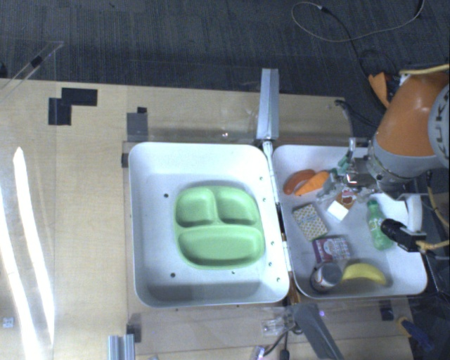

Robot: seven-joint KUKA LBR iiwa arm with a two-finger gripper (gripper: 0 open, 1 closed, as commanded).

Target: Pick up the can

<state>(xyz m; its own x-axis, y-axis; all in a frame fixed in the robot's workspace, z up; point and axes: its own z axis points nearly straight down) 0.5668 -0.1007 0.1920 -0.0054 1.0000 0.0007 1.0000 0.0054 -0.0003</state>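
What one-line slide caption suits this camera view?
End effector poised over the right bin, far from the can beside a banana; green tray in left bin.

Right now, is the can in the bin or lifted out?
In the bin: the can rests in the right bin beside the banana, apart from the gripper.

Tray (pixel 219 226) in left bin (pixel 151 281) — can (pixel 324 276) just left of banana (pixel 365 273)

Robotics lab; bench (pixel 70 211) w/ two bins (pixel 148 232); cables (pixel 337 21)
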